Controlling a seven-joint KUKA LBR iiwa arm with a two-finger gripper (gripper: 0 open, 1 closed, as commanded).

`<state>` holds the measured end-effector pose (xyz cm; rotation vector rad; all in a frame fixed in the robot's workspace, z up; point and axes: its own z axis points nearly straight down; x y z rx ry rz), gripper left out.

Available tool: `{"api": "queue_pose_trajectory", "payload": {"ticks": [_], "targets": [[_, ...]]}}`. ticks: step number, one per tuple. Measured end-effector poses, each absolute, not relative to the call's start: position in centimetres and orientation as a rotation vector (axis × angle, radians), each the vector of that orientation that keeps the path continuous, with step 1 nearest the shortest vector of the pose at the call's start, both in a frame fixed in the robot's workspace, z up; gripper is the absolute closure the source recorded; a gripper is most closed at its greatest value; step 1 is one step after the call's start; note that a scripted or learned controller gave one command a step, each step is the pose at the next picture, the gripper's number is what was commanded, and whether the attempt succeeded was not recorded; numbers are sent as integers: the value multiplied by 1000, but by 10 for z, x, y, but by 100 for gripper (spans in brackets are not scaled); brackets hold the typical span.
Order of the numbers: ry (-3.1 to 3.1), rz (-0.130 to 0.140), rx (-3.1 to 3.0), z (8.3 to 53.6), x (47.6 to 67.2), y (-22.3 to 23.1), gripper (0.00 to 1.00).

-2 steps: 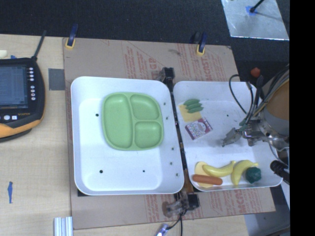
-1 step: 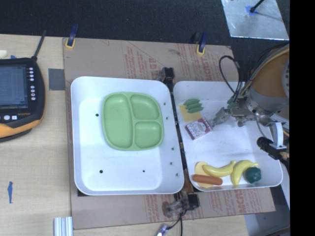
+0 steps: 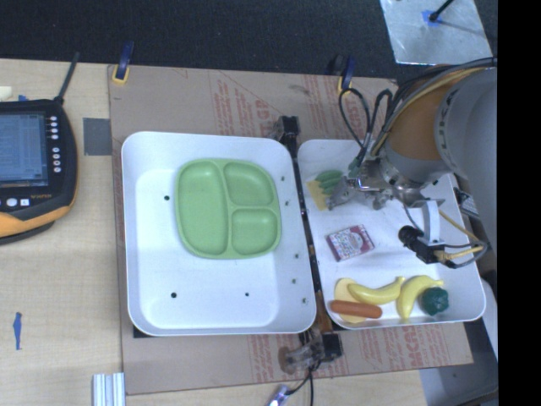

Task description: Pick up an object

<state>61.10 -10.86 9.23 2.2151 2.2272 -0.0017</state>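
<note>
My gripper (image 3: 342, 194) reaches down into the back left part of the right bin (image 3: 390, 320), beside a green leafy toy (image 3: 327, 178) and a pale yellow piece (image 3: 316, 194). A small red and white packet (image 3: 349, 242) lies flat in the bin's middle. Along the front lie a yellow banana (image 3: 374, 293), a second banana (image 3: 413, 291), a red sausage (image 3: 355, 309) and a dark green round toy (image 3: 435, 301). The arm's grey and orange body covers the bin's right back part.
The left bin (image 3: 152, 303) holds a light green divided plate (image 3: 228, 208). A teach pendant (image 3: 30, 163) lies on the bench at far left. Cables loop above the wrist near the right bin's back edge.
</note>
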Motion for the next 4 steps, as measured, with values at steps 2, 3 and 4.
{"api": "queue_pose_trajectory", "payload": {"ticks": [2, 3, 4], "targets": [[2230, -9, 2219, 102, 561, -117, 100], [2230, -9, 2218, 102, 561, -117, 0], [2229, -3, 2218, 98, 635, -137, 0]]}}
